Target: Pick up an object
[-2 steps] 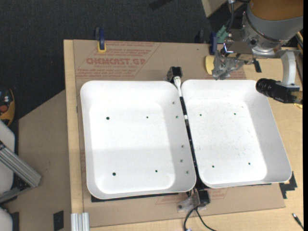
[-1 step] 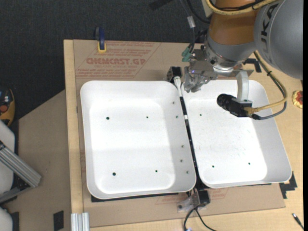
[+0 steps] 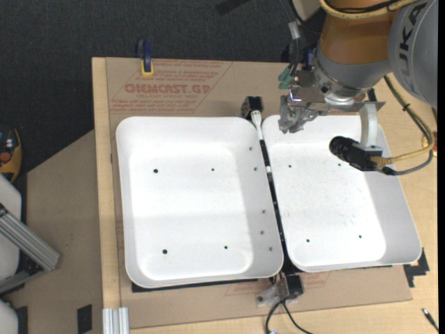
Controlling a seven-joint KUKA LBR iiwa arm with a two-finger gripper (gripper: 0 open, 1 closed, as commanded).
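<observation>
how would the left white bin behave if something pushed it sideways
The left white bin looks shallow and thin-walled, so it is probably light and slightly flexible. Its surface looks smooth, so likely slippery. The black clip at its far right corner may keep it from sliding.

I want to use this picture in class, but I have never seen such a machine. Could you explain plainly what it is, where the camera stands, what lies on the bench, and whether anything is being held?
The camera is fixed above the bench and looks down at a slant. The grey machine with the orange band is a robot arm reaching in from the right. At its end is the gripper, hovering over the far edge of the right bin. Beside it lies the left bin. Both are shallow white trays on a brown board. I see nothing between the gripper's fingers, and no loose object in either bin.
</observation>
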